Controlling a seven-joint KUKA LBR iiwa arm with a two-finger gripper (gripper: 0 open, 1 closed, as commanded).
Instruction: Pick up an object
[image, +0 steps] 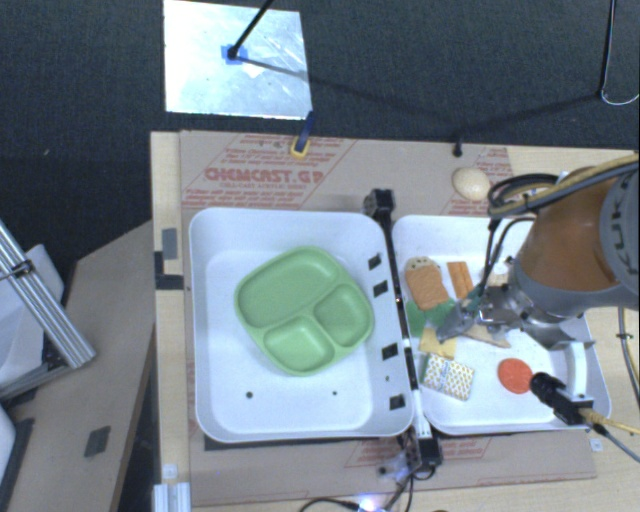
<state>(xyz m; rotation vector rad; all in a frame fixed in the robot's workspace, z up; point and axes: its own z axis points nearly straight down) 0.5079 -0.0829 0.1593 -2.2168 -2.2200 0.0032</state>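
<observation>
1. Two shallow white bins are set side by side on the bench so that objects can be picked from one bin and the other kept as a receiving area. The left white bin (215, 400) carries a light green three-compartment plastic plate (303, 309), which lies near the bin's centre.

2. The candidate objects are grouped in the right white bin (480, 228), toward its left wall: a tan biscuit-shaped piece (427, 284), an orange rectangular bar (460, 279) just beside it, a green flat piece (437, 318), a yellow piece (438, 346), a pale patterned square packet (447, 377) near the front edge, and a red round disc (515, 374) further right.

3. The grey two-finger gripper (462, 321) is positioned low over the left-centre cluster, beside the green flat piece, presumably because the densest group offers the most grasp targets.

4. The finger state cannot be told; the tips are blurred against the objects beneath. No object is seen between them, so a grasp is not judged complete.

5. A beige egg-shaped object (470, 182) rests on the bench beyond the right bin's far edge, outside the picking area.
</observation>
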